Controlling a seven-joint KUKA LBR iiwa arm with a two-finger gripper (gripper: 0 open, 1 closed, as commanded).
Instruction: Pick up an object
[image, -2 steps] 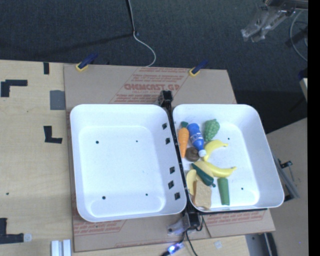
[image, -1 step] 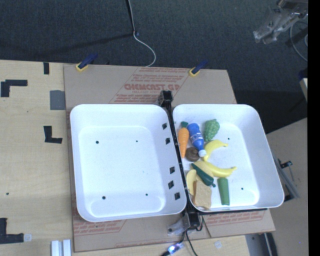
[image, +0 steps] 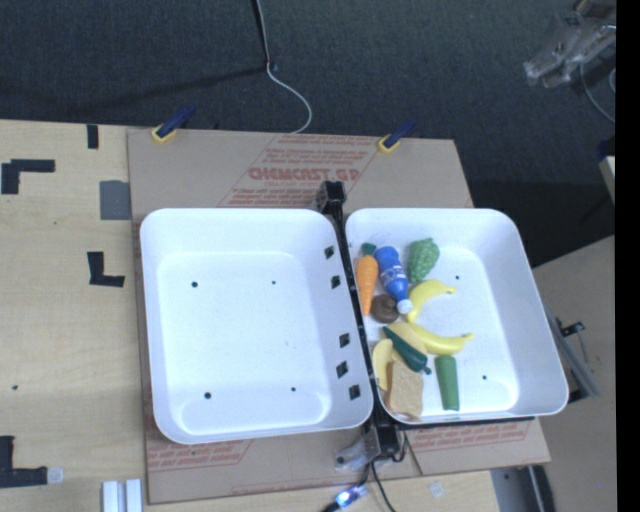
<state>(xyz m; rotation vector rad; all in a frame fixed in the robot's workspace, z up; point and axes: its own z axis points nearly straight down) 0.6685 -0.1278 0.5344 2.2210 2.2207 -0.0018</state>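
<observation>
The things to choose from lie bunched in the right bin (image: 500, 300), all crowded toward its left wall beside the divider. Uppermost is a green bumpy vegetable (image: 423, 258), with a blue bottle (image: 391, 273) just to its left and an orange carrot (image: 366, 283) against the wall. Below these sit a small brown round piece (image: 385, 309), a yellow banana (image: 430, 295) and a second banana (image: 436, 340) curving across the middle. Lower still are a dark green pepper-like piece (image: 408, 351), a green cucumber (image: 446, 382) standing somewhat apart, a tan bread slice (image: 406, 391) and a yellow piece (image: 382, 358) touching the bread. Many of them touch or overlap.

The left bin (image: 240, 320) sits alongside, both bins resting on a cardboard sheet (image: 300, 170) on the worktop (image: 60, 300).

A blurred grey shape at the upper right corner looks like part of the arm (image: 570, 48), well away from both bins; whether the tool is spread or closed I cannot tell.

By my judgement the pick has not begun: this is the approach stage. The next move calls for travelling over the right bin and descending on a piece with room around it. The cucumber seems the easiest candidate, since its neighbours leave space on its right side.
</observation>
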